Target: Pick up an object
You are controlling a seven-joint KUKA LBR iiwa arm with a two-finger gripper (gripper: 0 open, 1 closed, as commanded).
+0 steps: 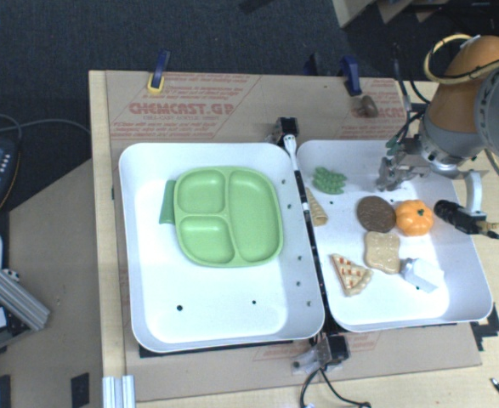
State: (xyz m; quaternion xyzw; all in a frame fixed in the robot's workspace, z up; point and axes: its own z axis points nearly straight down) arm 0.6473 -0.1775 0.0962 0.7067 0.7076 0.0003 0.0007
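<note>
The arm reaches in from the right and its hand point(391, 175) hangs over the upper part of the right bin point(462, 300), just above the brown cookie point(375, 213) and left of the orange point(415, 218). Nothing shows between its tips, so it carries nothing; whether it is spread or closed I cannot tell, since the tips are small and blur into the wrist's shadow.

The candidates for picking all lie in the right bin: a green cluster point(328, 179) near the top left, a cone point(316, 210) against the dividing wall, the cookie touching the orange, a toast slice point(382, 252) just below them, a waffle wedge point(349, 274) beside it, and a pale scrap point(418, 274) that is hard to identify. They are scattered loosely, probably so that each can be reached singly, though the cookie, orange and toast crowd one another. The hand's place suggests the cookie or the orange is the aim.

The left bin point(147, 296) holds a green tray point(229, 216), lying flat on top of something darker green point(167, 202), mostly covered. The bench point(104, 143) is brown board with clamps. The arm's upper part is cut off at the edge.
</note>
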